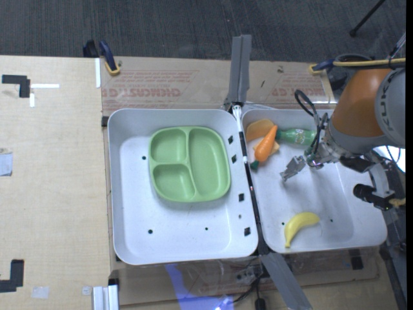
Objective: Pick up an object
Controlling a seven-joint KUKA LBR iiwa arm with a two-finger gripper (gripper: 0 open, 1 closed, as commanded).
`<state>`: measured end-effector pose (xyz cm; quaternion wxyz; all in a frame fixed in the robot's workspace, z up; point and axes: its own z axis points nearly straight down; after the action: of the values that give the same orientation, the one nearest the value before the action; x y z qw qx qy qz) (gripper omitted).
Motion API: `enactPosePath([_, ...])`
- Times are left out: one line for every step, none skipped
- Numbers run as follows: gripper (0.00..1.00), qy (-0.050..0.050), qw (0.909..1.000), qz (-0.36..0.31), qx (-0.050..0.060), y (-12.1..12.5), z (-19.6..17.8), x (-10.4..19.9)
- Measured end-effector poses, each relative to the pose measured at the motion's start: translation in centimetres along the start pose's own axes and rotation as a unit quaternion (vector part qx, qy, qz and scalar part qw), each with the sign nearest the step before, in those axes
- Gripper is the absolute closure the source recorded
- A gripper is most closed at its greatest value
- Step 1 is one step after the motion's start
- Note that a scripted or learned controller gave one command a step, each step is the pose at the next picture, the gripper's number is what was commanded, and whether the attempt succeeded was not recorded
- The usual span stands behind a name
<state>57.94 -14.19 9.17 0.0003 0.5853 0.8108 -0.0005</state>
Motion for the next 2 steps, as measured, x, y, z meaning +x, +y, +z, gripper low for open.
enactPosePath([0.00,0.006,0.9995,-0.026,0.016,6.3,0.5,-0.4])
enactPosePath([0.00,0.000,0.9844,-0.176,-0.001,-0.5,0.0,2.8])
